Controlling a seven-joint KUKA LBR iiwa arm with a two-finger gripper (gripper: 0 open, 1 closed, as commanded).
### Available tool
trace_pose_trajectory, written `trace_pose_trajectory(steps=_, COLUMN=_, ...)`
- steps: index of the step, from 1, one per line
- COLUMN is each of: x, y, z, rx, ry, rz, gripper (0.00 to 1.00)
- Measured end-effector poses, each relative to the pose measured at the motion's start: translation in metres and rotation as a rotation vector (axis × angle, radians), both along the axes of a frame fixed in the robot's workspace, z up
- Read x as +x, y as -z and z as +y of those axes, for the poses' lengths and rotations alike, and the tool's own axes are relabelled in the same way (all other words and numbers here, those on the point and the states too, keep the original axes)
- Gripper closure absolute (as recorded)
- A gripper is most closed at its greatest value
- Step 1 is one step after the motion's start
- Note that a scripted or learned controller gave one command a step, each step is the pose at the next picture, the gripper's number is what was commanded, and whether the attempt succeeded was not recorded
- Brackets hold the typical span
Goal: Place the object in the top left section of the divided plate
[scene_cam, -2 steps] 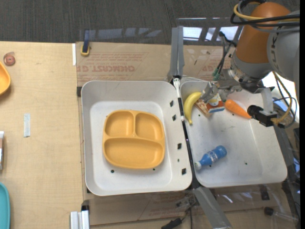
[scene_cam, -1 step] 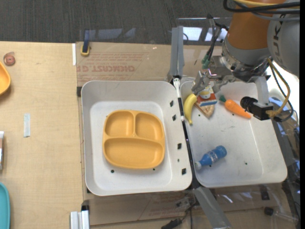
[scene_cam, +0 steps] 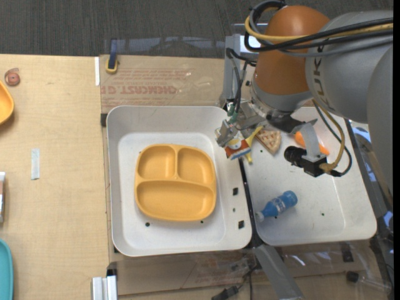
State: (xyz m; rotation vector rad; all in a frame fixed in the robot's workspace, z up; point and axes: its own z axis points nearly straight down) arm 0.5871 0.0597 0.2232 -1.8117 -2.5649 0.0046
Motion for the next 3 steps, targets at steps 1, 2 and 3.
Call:
trace_pose_trajectory(steps=1, x=0.022, y=-0.035, z=0.083, rx=-0.001, ry=0.106, rz=-0.002, gripper=1.00)
trace_pose_trajectory(steps=2, x=0.004, y=-0.016, z=0.136, rx=-0.002, ry=0.090, rz=0.000, gripper=1.00)
trace_pose_trajectory(steps=3, x=0.004, y=-0.016, z=0.136, rx=-0.002, ry=0.090, rz=0.000, gripper=0.00)
